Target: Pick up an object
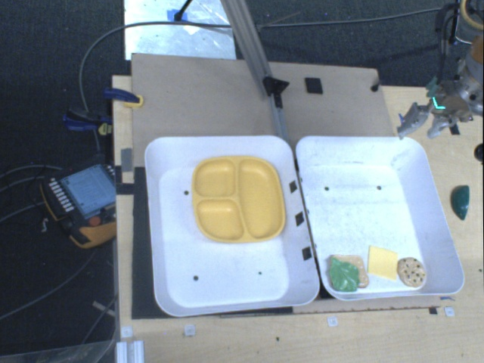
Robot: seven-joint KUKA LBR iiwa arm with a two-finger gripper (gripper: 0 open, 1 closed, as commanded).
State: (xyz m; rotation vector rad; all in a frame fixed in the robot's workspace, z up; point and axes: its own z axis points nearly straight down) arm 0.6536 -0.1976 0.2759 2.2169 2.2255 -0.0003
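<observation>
**Yellow plate on the left, small food pieces on the right, tool waiting above the far corner**

Yellow plastic is what I notice first: a divided plate (239, 209) lies flat in the middle of the left bin (170, 278), alone there. It looks like a place where food could be put, but the task only asks to lift one object.

The candidates are in the right bin (363, 195), all pushed to its near edge. A green piece on a slice of toast (347, 273) is at the left, a yellow cheese square (383, 262) is in the middle, and a round cookie (411, 272) is at the right. They sit just beside each other. I think this crowding against the bin wall makes a clean grasp harder, because the wall leaves little room on one side.

The tool (426, 123) hangs over the far right corner of the right bin, well apart from the food. Its two fingers are spread, with nothing between them. The wrist above it enters from the right and is mostly cut by the frame. To me the arm has not yet chosen a target; it would have to travel toward the near edge and descend.
</observation>
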